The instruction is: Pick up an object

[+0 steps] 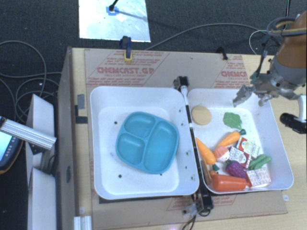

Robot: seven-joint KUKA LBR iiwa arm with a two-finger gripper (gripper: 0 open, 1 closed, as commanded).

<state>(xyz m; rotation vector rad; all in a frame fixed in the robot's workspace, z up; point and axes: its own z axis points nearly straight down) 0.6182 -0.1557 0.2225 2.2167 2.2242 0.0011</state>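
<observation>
Lying in the right bin [280,143], the toy foods form a loose pile toward its near side: a smooth orange carrot [205,151], a second carrot [228,139], a red pepper [229,182], a knobbly purple grape bunch [236,168], a green pod [259,161] and two printed cartons [243,152]. A round tan cookie [201,115] and a ruffled green leaf [232,120] sit apart, nearer the far wall. Over that far wall hang the jaws [251,96], spread open and holding nothing, their grey arm [289,61] bending in from the right. A glossy blue divided plate [147,142] fills the left bin [103,128] on the cardboard-covered surface [144,66].
</observation>
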